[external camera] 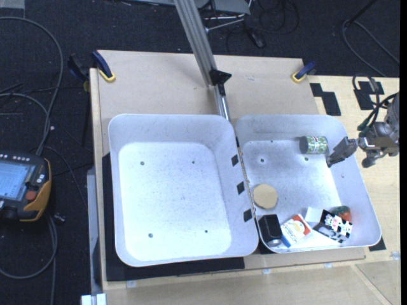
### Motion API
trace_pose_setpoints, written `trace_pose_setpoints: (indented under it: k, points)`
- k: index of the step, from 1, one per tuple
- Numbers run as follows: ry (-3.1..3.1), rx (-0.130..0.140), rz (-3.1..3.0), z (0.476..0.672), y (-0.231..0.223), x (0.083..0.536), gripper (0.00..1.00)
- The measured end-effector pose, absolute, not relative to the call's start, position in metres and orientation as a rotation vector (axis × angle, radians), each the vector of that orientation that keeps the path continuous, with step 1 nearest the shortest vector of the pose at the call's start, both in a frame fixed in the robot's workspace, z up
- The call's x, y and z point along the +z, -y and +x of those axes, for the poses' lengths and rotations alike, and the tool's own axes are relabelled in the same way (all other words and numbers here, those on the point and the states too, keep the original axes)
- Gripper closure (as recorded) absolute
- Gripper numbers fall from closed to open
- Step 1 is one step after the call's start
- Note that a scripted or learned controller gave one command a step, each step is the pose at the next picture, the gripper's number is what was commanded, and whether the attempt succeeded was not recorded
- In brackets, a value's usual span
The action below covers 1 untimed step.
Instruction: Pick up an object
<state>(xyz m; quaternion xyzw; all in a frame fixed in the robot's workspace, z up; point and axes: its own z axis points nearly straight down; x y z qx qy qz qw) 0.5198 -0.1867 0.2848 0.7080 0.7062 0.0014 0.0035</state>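
Note:
My gripper (355,155) hangs at the right rim of the right bin (286,127), and its two dark fingers (340,151) stand apart with nothing between them. A small green can (314,145) lies on its side just left of the gripper. A tan round disc (266,196) rests near the bin's left wall. Along the front wall lie a black block (271,227), a red and white packet (296,227) and a black and white patterned piece (334,225) with something orange and green (344,212) beside it.
The left bin (172,129) sits beside the right one, their walls meeting in the middle. A slanted metal bar (200,40) crosses the back of the bench. A teach pendant (22,186) lies on the floor at the far left.

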Motion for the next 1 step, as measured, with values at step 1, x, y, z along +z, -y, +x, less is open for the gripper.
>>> trace_pose_setpoints:
  k: [1]
  points:
    - [-2.222,0.0,2.221,0.5193,0.1847,0.2913,1.0]
